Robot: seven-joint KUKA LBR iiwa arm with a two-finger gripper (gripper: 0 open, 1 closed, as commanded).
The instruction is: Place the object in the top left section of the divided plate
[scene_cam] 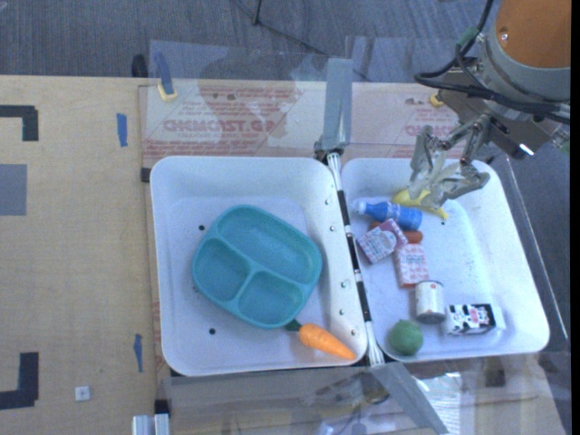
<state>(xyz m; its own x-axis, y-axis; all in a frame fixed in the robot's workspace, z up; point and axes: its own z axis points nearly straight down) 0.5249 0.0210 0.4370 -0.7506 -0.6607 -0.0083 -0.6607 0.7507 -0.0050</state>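
Banana (419, 198) lies under my open claw (439, 175); I should straddle it squarely before closing.

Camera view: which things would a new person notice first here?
The teal divided plate lies in the left bin, with an orange carrot by its lower edge. The gripper hangs over the right bin, above a yellow banana and a blue bottle.
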